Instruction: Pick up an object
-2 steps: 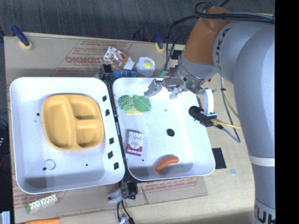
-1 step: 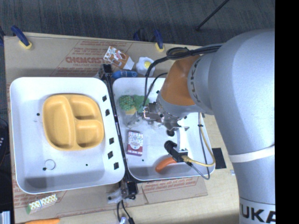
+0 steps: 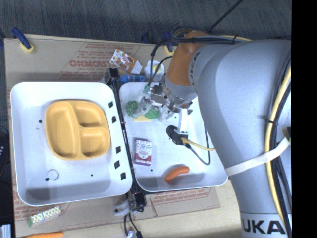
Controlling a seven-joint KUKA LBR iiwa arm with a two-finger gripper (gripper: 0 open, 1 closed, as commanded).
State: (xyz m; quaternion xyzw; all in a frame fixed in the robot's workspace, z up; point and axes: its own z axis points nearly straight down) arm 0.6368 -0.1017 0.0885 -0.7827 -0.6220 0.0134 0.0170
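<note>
Arm (image 3: 237,98) reaching in from 3 o'clock, wrist bent down over right bin (image 3: 208,175). Gripper (image 3: 157,103) low above green toy (image 3: 132,106) at bin's 11 o'clock; finger opening and grasp impossible to tell

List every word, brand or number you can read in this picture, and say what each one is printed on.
"CHEMCAST": red print on the cardboard sheet under the bins.
"UKA": large dark letters on the arm's base, cut off at the left.
The small red card in the right bin: print too small to read.
The packet above the bins: blurred.
</note>
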